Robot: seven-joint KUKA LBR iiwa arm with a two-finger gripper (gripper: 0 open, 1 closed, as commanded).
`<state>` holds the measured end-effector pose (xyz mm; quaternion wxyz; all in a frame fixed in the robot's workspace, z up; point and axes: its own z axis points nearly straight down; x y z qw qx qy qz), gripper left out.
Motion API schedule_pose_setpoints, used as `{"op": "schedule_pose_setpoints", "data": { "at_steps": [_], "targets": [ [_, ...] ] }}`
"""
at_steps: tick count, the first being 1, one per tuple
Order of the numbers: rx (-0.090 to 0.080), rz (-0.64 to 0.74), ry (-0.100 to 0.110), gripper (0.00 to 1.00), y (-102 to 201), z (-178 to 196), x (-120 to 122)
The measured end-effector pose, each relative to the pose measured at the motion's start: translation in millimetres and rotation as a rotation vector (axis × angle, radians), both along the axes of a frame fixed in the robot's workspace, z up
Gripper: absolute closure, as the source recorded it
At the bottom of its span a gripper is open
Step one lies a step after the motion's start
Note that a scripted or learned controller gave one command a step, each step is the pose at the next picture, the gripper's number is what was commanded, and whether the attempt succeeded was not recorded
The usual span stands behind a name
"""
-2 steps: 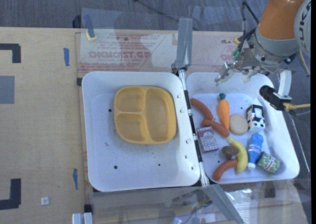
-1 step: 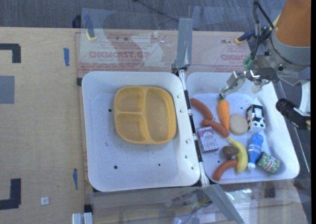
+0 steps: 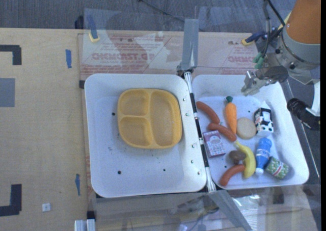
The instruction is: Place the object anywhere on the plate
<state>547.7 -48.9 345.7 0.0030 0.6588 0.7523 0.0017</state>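
Honestly, nothing's held yet: the pincer (image 3: 250,83) is hung empty, slightly parted, over the right bin (image 3: 298,171). With toys (image 3: 231,114) packed so tight, two could get grabbed; the yellow plate (image 3: 150,118) is left bare.

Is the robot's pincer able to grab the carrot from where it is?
Probably yes. The pincer hangs over the right bin's back edge, and the carrot lies just in front of it, on top with nothing covering it. A cookie and a sausage lie close beside it.
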Motion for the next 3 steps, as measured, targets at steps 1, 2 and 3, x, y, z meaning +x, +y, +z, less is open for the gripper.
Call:
{"op": "schedule_pose_setpoints", "data": {
  "at_steps": [1,2,3],
  "targets": [
    [0.000,0.320,0.006,1.00,61.4,-29.0,0.0],
    [0.000,0.490,0.006,1.00,205.7,-58.4,-7.5],
    [0.000,0.489,0.006,0.00,204.9,-58.4,-7.2]
  ]
}}
